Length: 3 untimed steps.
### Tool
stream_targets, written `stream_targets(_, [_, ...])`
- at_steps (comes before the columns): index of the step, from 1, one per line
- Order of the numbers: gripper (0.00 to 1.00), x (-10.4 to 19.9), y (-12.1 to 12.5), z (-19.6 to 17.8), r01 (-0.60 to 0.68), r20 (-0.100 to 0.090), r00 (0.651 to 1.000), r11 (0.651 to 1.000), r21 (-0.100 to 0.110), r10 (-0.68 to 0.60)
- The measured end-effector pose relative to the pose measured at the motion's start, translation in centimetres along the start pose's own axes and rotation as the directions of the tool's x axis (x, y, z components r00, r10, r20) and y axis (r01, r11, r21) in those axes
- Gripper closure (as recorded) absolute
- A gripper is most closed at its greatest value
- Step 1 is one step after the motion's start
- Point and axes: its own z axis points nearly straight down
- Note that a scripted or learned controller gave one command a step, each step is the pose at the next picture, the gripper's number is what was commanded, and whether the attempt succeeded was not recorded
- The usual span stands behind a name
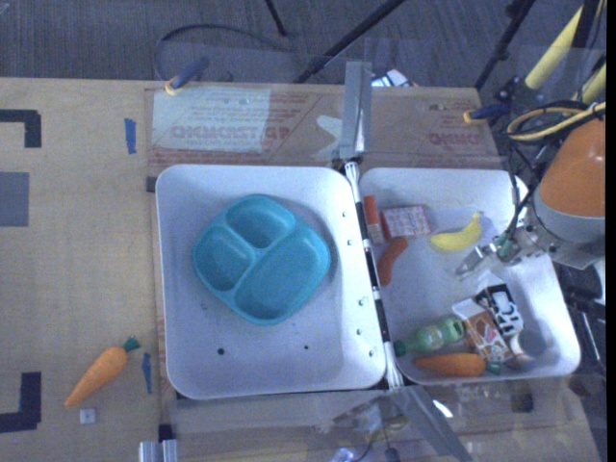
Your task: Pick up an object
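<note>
On the bench, the arm [568, 195] partly hides the right bin's [423, 272] far corner.

**Pincer over the right bin, beside the banana**

The arm [576, 186], grey with an orange band, reaches in above the right bin [539, 301]. Its pincer [478, 258] hangs just right of and below the yellow banana [456, 234], with nothing between its fingers. Left of the banana lie a small red-and-white packet [406, 221] and an orange sausage-shaped piece [390, 258]. Below the banana, along the bin's near wall, sit a green bottle [430, 336], an orange carrot [449, 364], a small carton [484, 332] and a black-and-white item [502, 308]. Far left of the banana, the left bin [192, 354] holds a blue divided plate [260, 258]. Another carrot [96, 373] lies on the bench [67, 258] outside that bin.
</note>
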Motion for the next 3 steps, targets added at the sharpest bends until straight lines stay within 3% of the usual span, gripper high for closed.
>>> stream_targets(1, [0.00, 1.5, -8.5, -0.3, -0.001, -0.012, 1.000, 1.000, -0.003, 0.001])
stream_targets(2, [1.00, 0.9, -8.5, -1.3, -0.007, 0.002, 1.000, 1.000, -0.009, 0.008])
stream_targets(3, [1.00, 1.1, -6.0, -3.4, 0.072, 0.001, 0.997, 0.997, 0.001, -0.072])
